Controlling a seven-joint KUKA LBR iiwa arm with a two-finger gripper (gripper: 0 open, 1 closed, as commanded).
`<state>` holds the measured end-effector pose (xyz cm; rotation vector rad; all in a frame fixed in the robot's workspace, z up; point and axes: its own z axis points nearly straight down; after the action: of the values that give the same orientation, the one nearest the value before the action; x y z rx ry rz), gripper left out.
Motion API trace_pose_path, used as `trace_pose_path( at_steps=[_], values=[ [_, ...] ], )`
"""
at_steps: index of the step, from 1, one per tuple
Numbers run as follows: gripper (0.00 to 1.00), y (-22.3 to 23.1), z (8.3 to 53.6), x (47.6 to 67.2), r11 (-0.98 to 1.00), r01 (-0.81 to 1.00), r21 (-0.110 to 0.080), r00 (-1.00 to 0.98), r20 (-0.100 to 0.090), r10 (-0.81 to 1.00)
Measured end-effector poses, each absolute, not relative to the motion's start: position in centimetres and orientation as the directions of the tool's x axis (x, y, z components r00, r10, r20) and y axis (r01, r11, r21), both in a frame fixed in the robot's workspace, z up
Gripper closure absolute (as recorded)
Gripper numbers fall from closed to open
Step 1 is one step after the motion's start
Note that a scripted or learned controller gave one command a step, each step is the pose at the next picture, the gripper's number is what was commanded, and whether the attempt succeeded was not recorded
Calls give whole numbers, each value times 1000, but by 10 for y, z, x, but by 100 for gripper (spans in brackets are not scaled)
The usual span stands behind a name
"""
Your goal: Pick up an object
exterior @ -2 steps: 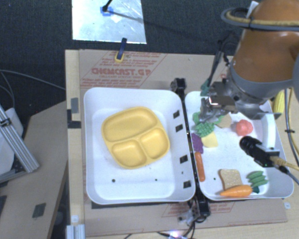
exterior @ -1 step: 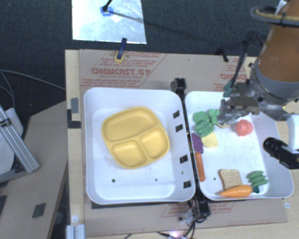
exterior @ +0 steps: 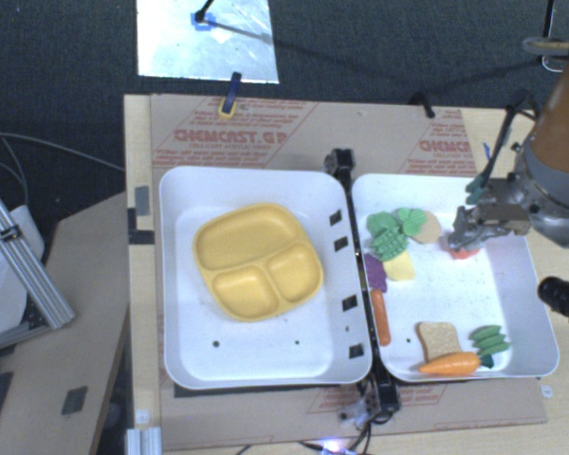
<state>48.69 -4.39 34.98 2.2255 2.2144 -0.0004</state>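
Carrot at the right bin's front; your hand over the red piece, grip unclear — descend squarely.

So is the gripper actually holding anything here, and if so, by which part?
Cannot be told. The gripper sits low over a small red item in the right bin, but its body hides the contact, so no hold can be confirmed.

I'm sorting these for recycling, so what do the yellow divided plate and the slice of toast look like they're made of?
The yellow three-compartment plate in the left white bin looks like moulded plastic: even colour, rounded ridges, a soft semi-matte sheen. The tan toast slice in the right white bin seems a plastic or rubbery play-food piece, flat and matte with a darker crust edge; which of the two I cannot tell.
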Motion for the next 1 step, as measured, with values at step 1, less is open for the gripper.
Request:
trace_pose_path(
  at_steps=[1],
  values=[
    [100,-174,230,494,-10,1000,-5,10,-3,1000]
  ],
)
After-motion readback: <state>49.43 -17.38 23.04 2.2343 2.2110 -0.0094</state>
